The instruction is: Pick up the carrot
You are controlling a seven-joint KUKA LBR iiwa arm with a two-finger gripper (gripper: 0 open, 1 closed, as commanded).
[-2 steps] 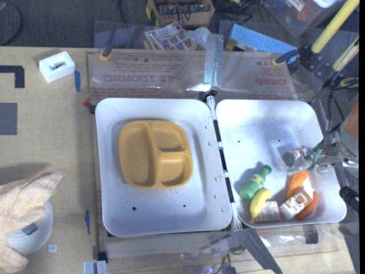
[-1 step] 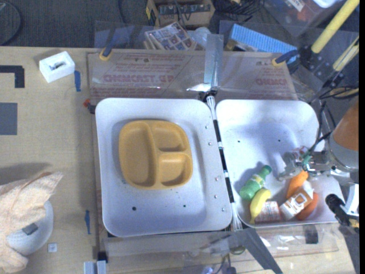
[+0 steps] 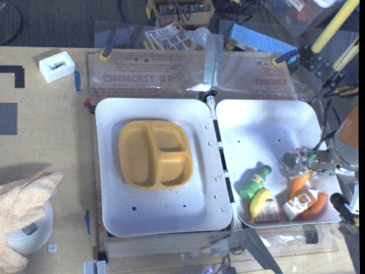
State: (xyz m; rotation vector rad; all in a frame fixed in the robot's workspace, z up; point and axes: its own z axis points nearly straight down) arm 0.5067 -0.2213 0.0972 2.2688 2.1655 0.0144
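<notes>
You can't tell if the tool (image 3: 301, 160) is open, so drop straight onto the carrot (image 3: 300, 184) just below, clear of the carton (image 3: 300, 203).

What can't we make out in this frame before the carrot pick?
- Gripper: small and blurred, finger state unreadable.
- Carrot: upper end meets the gripper, contact unclear.
- Arm: cut off by the right edge.
- Carton: label too small to read.
- Orange item: partly behind the carton, identity unclear.
</notes>
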